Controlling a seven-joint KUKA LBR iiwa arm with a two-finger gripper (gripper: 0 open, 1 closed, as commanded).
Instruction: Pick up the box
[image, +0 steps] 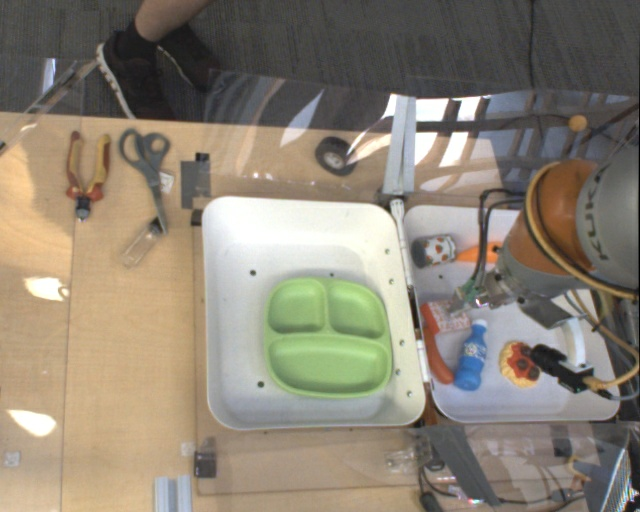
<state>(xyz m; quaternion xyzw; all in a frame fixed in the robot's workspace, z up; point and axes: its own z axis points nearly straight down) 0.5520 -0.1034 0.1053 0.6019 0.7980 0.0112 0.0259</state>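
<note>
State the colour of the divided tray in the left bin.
Light green divided tray; the camera view shows it.

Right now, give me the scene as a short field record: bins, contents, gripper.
left bin: green tray, three compartments
right bin: blue bottle, red-yellow toy, small box, figure
gripper: low over right bin, beside the box; grip unclear
bench, left: pliers, scissors

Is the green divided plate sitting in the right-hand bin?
No, the green divided plate lies in the left bin.
</note>
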